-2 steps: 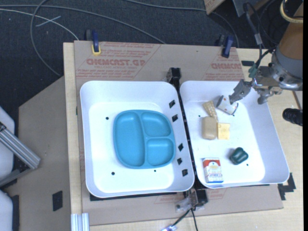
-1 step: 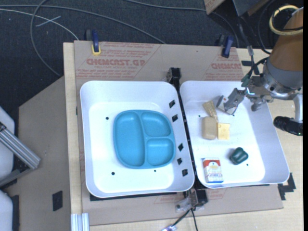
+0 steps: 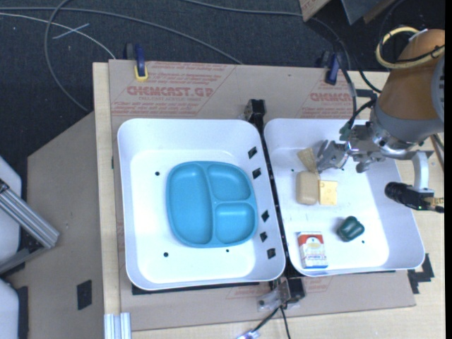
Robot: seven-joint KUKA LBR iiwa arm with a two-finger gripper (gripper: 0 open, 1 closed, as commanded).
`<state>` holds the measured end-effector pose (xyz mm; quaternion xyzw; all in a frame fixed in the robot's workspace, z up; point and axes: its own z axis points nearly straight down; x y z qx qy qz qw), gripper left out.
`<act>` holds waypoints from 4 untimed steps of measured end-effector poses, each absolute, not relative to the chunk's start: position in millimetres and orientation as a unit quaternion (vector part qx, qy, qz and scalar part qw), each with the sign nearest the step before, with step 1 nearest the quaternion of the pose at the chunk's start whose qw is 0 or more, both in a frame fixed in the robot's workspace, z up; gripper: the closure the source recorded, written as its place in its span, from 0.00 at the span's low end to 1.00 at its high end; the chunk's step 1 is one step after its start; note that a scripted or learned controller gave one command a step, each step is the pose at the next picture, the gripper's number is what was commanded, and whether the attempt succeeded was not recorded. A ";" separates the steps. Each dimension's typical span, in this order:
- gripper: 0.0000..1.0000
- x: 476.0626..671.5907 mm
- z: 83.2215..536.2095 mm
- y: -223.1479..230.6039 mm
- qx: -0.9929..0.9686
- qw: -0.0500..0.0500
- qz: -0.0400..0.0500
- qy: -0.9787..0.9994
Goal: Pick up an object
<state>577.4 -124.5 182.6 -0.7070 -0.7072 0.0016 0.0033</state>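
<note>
The right bin (image 3: 399, 249) holds several small objects. A tan block (image 3: 307, 188) lies beside a yellow square piece (image 3: 328, 192) near the bin's middle. A dark green lump (image 3: 349, 228) sits toward the front right, and a small red and white box (image 3: 312, 250) rests at the front edge. Another tan piece (image 3: 306, 158) lies at the back left. My gripper (image 3: 329, 154) hangs low over the back of this bin, right next to that tan piece, with nothing visibly held.
The left bin (image 3: 141, 147) carries a blue divided plate (image 3: 210, 203). A black divider with clips runs between the bins (image 3: 263, 189). The grey arm with its orange band (image 3: 413, 76) comes in from the right, and cables trail around it.
</note>
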 end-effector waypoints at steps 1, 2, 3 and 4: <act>0.00 570.3 133.8 -131.6 -0.708 0.003 0.002 -0.707; 1.00 572.7 148.1 -131.2 -0.707 0.000 -0.001 -0.707; 1.00 584.4 203.1 -128.3 -0.706 -0.003 -0.002 -0.708; 1.00 585.4 218.9 -128.1 -0.707 -0.001 -0.001 -0.707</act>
